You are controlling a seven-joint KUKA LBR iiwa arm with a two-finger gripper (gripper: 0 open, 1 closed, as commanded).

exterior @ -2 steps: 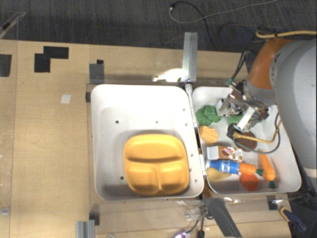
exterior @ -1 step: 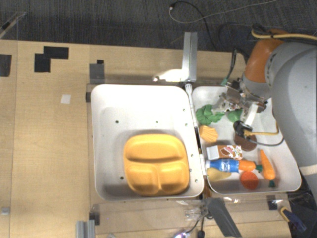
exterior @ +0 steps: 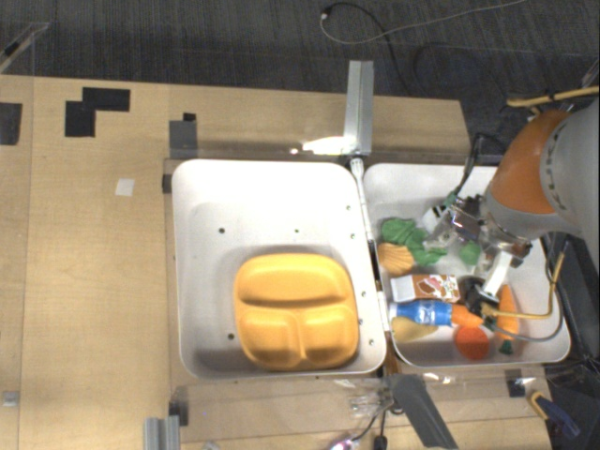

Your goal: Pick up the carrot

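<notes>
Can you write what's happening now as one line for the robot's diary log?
arm over right bin | carrot lying near bin's right wall | yellow tray in left bin

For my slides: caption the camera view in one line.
Arm over the cluttered right bin, carrot near its right wall; yellow tray in the left bin.

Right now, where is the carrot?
Camera view: the carrot lies in the right bin by its right wall, near the bottom corner, right of a round orange fruit.
</notes>
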